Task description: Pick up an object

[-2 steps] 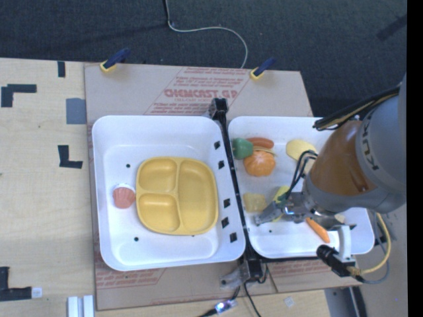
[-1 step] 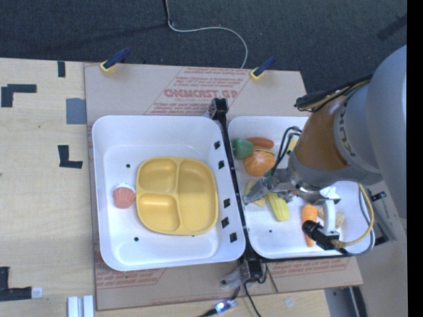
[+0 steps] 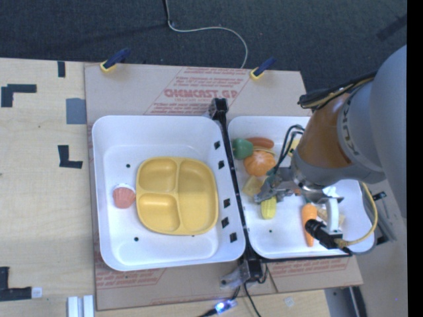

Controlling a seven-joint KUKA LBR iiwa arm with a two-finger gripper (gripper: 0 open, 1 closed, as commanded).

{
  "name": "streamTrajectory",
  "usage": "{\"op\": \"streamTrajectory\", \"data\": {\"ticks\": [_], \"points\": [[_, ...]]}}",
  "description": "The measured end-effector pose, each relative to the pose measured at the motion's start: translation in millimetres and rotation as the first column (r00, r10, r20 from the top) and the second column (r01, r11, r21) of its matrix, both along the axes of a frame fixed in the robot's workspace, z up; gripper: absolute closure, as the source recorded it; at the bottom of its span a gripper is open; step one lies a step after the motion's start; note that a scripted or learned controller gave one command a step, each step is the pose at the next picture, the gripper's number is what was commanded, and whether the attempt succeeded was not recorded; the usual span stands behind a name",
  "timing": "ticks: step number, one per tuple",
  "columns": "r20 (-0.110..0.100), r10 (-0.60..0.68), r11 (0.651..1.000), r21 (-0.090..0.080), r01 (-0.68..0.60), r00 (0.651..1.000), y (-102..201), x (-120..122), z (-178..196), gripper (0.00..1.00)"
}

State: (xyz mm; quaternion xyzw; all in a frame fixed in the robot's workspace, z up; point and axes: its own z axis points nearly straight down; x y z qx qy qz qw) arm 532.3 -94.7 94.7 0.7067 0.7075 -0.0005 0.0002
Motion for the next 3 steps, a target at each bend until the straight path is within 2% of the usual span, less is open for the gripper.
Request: {"op": "streamTrajectory", "data": {"ticks": [1,2,3], "points": [[0.015,0.009,1.0,0.002,-0.009,1.0,56,50,131,1.0],[0.003,0.011,1.0,0.004,-0.011,1.0,148,26,173,1.0],[-0.002,0.002,1.0,0.002,-0.002,1.0,147,-35,203,1.0]]}}
